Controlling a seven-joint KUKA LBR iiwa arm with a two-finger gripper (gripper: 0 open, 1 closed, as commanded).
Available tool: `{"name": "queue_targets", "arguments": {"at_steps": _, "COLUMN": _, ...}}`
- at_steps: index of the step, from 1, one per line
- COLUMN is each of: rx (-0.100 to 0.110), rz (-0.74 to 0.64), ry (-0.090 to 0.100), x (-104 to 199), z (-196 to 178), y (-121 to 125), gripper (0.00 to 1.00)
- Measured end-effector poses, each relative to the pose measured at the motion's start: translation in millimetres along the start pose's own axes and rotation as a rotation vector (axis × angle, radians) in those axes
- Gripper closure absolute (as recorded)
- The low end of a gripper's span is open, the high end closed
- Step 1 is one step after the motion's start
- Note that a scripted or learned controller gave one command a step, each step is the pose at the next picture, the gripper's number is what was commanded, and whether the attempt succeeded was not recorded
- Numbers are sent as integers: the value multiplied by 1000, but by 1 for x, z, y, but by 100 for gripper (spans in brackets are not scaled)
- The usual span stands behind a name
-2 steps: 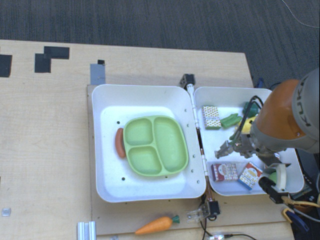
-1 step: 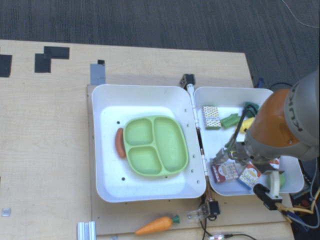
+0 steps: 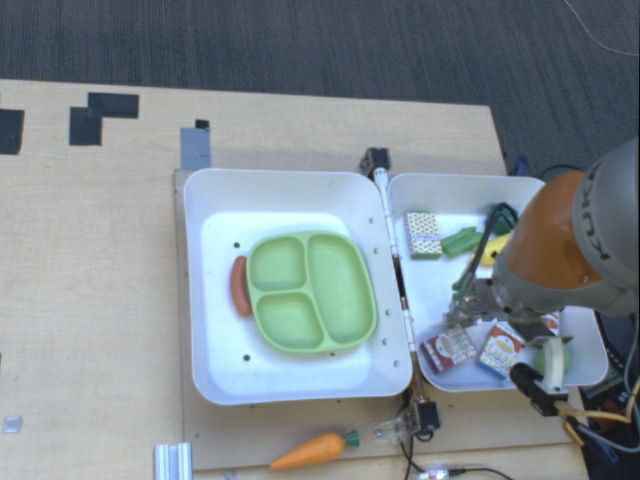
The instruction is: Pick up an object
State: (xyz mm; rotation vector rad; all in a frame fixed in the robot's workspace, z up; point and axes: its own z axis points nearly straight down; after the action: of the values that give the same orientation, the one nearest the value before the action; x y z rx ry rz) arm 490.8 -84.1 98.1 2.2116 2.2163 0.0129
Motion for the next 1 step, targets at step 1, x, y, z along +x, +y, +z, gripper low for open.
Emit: {"name": "queue_targets", "arguments": {"at_steps": 1, "rx": 0, "rz": 0, "ry": 0, "x": 0, "z": 0, "y": 0, "gripper": 0}}
